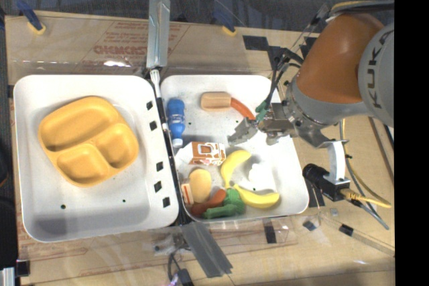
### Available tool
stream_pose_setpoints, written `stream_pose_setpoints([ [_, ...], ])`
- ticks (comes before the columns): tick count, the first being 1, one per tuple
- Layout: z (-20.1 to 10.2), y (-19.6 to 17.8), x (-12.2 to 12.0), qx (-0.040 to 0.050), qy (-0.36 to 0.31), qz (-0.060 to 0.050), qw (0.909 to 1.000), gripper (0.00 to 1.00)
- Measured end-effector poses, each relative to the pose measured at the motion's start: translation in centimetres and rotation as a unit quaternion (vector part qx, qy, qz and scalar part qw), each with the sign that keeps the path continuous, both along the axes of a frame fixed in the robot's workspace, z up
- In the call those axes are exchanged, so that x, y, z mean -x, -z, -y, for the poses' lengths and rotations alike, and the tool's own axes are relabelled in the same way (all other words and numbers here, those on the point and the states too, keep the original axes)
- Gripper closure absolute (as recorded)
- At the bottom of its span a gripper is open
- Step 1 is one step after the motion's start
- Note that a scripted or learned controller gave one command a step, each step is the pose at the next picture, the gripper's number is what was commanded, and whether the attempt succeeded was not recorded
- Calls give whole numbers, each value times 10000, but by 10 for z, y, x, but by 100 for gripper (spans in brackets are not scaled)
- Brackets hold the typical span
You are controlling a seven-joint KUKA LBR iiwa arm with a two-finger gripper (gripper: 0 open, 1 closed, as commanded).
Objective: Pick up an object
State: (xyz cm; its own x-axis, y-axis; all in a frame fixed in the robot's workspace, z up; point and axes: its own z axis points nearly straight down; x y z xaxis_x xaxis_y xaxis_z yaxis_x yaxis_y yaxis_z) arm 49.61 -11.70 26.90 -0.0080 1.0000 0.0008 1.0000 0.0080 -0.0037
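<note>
Gripper (249,132) hung over the right bin (287,87), jaws parted, nothing between them. Nearest object was the banana (234,164), just near-left of the fingertips, its long axis curving near-left to far-right. Orange carrot (242,108) lay just beyond.

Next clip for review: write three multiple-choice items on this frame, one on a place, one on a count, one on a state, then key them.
1. Where is the yellow divided tray?
A. left bin
B. right bin
C. on the bench outside the bins

2. How many bananas lie in the right bin?
A. one
B. two
C. four

3. What is the tool doing?
A. gripping the blue bottle
B. holding a banana
C. hanging over the right bin with nothing between its fingers

Key: 1 A, it sits in the left bin. 2 B, two curved yellow bananas. 3 C, no object sits between the fingers.
</note>
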Motion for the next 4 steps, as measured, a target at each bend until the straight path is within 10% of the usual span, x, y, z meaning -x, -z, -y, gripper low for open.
stream_pose_setpoints([
  [2,7,176,18,-4,13,22,10000,0],
  [3,49,176,19,7,-1075,30,9942,0],
  [4,55,167,19,-37,-265,2,9996,0],
])
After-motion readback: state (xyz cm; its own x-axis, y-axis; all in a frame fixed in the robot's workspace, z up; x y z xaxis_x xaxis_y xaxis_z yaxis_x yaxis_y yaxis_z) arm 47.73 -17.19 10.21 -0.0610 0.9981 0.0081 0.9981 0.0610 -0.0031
